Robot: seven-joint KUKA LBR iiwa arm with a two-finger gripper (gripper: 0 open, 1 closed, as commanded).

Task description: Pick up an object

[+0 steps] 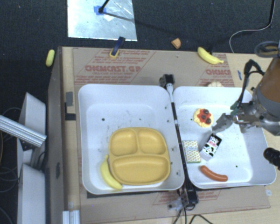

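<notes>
End effector point(222, 122) hangs low in right bin point(256, 169), finger state unclear, nothing visibly held. Likely target, black-and-white carton point(211, 146), lies just beside it, below tip. Sausage point(213, 173), pizza toy point(203, 117) nearby. Yellow tray point(139, 155) in left bin.

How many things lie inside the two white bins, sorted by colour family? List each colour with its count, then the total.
Yellow: 2, the divided tray and the banana
Red or orange: 2, the sausage and the pizza slice
Black and white: 1, the carton
Pale checked: 1, the waffle block
Total: 6
</notes>
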